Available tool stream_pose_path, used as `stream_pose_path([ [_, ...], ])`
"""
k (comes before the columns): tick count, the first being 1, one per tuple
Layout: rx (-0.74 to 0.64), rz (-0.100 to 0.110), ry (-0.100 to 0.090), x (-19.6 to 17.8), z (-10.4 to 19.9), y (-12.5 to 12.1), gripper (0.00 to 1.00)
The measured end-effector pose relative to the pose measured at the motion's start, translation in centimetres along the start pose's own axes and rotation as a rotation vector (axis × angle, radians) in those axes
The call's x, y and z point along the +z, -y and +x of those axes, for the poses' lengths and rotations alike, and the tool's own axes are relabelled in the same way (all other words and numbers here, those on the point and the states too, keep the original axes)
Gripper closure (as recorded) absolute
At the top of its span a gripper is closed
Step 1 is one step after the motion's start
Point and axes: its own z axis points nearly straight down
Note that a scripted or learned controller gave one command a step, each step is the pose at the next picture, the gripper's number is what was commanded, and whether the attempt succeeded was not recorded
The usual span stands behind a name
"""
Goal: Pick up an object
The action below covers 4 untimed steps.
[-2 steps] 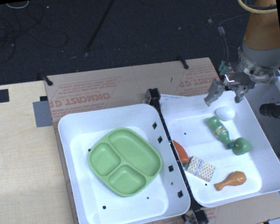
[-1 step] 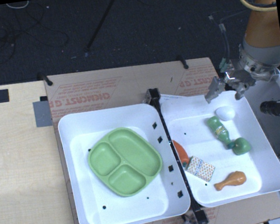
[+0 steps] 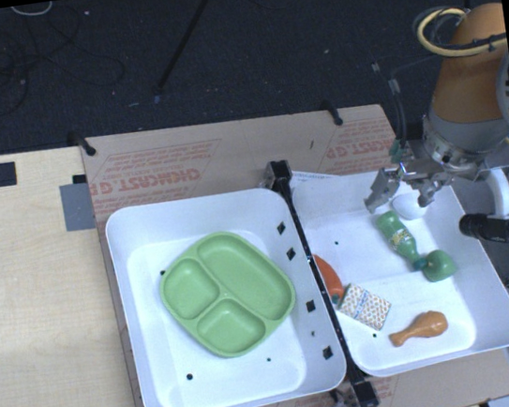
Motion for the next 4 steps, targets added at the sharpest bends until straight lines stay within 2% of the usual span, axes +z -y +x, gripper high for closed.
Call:
stream_pose_path([
  [1,0.000,-0.001,0.000,6.3,-0.4,-0.3,0.00],
  [2,-0.002,-0.001,-0.001,12.3,0.5,-0.4,0.00],
  [3,0.001,-0.005,0.000,10.9,0.3,-0.5,1.00],
  [4,0.002,-0.011,0.001,6.1,0.2,0.4,1.00],
])
